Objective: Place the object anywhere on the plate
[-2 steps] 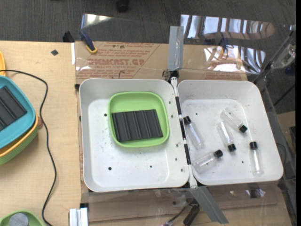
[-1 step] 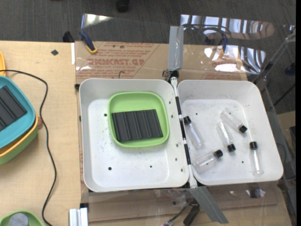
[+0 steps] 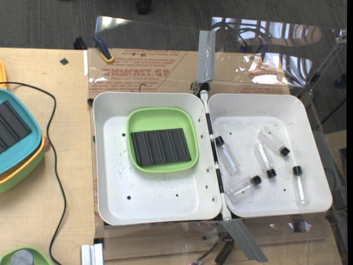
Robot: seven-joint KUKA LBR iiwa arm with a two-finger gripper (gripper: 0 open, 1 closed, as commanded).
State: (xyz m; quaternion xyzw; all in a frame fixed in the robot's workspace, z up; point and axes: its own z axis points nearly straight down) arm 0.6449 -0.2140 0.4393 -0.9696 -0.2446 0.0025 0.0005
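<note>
Those clear vials (image 3: 263, 154) in the right bin (image 3: 309, 120) look slippery, could roll before reaching the green plate (image 3: 138, 120); gripper state, can't tell.

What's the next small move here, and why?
Probably bring the arm in over the right bin and lower onto one vial: five clear vials lie loose there, and the green plate in the left bin has none on it.
</note>
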